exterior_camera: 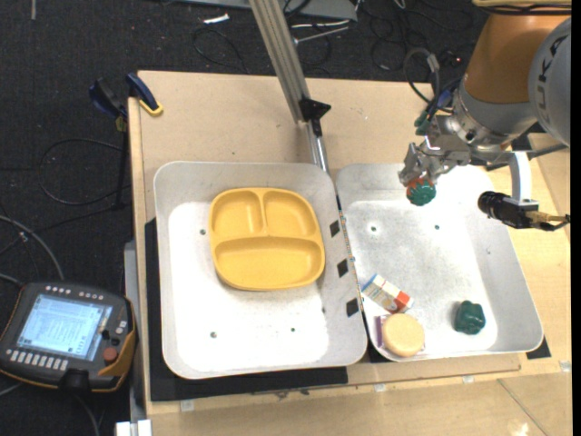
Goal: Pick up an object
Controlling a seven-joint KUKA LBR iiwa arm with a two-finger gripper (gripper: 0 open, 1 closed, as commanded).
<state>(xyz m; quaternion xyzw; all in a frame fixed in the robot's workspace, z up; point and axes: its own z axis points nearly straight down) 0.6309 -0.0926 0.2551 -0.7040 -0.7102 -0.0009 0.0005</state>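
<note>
A small teal thing (pixel 421 193), rounded and with a speck of red on it, sits at the tip of the claw (pixel 419 184). The claw's fingers are closed on it from either side, so the claw grips it. It hangs over the right bin (pixel 436 243), at about 11 o'clock of that bin's floor and near the far rim. From this slant I cannot tell whether it is clear of the floor or just touching it.

The claw hangs from the grey wrist and the orange band of the arm (pixel 517 57), which comes in from 2 o'clock in the view.

Three other things lie along the right bin's near edge. A dark green lump (pixel 469 317) lies at 5 o'clock, well apart from the claw. A round cream disc (pixel 403 334) lies at 7 o'clock in the near corner. A small white box with red and orange print (pixel 386 292) lies tilted just beyond the disc, close to it, though I cannot tell whether they touch.

The left bin (pixel 182 243) stands at 9 o'clock of the right one, the two rims side by side. A yellow divided plate (pixel 267 238) lies flat on it, a little toward 1 o'clock of its middle.

Both bins rest on the tan table (pixel 227 116). A slanted metal pole (pixel 281 44) rises from the table at 12 o'clock of the gap between the bins. A blue and yellow clamp (pixel 136 94) sits at the table's 10 o'clock corner. On the dark floor at 7 o'clock of the view lies a grey handheld controller (pixel 64 334) with a lit screen.
</note>
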